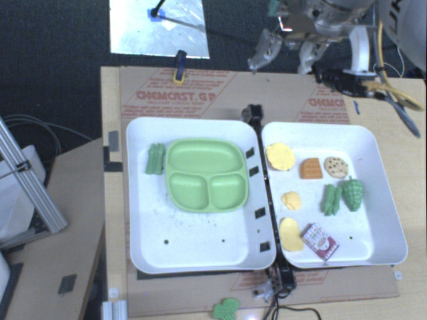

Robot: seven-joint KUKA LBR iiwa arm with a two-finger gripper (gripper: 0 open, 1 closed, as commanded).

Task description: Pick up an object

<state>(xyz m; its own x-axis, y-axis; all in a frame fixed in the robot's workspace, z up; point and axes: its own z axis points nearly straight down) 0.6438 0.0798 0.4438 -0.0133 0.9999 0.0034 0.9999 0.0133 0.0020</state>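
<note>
A small green leaf-shaped toy (226,309) lay on the bench at the near edge, outside both bins, beside a tangle of cables (277,292). In the right white bin (383,179), nearest corner first: a dark red patterned packet (320,241) just beside a pale yellow oval piece (290,235). Farther back, a small yellow round piece (291,200), then a green pod-like toy (330,200) close against a bumpy green vegetable toy (352,194) on its right. Along the far row: a yellow round disc (280,157), an orange square cracker-like block (311,169), and a round speckled cookie (335,167), each close to the next but apart.

The left white bin (140,245) held a light green three-compartment plastic tray (205,176), with a green ridged strip toy (155,159) just left of it.

Beyond the bins, a brown cardboard sheet (200,89) with red print covered the bench, with a yellow-and-blue clip (179,69) at its far edge and a shiny foil square (159,19) farther back.

The two-finger gripper (282,53) hung high over the far edge of the bench, well apart from every object, beyond the right bin. Its fingers (261,52) were spread, pointing down, nothing between them. The grey wrist rose toward the top right.
</note>
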